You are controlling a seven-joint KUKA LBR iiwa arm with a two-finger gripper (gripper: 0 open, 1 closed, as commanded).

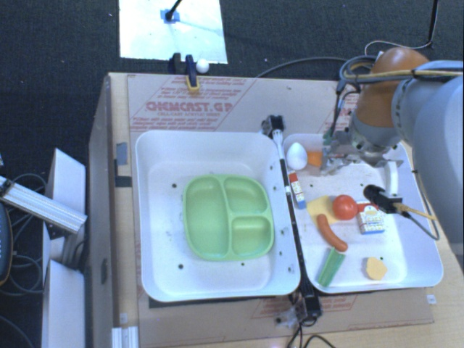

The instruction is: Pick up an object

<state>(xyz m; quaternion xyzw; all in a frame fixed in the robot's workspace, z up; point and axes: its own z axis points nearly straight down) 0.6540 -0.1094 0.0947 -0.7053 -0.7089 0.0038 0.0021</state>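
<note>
Several toy foods lie loose in the right bin (424,263); the left bin (156,194) has a green tray (228,216). Gripper (335,159) is low at the right bin's back, just beside the orange piece (314,158) and near the egg (296,154). Can't tell its state from this angle. Nothing visibly held.

Likely target: the orange piece. Probably light, hard plastic, slick. Egg is round and would likely squirt out of a pinch; take it across the narrow middle. Sausage (331,233) and green stick (330,266) look easier: long, grip across the width. Tomato (345,206) touches the yellow slice (317,207).
</note>
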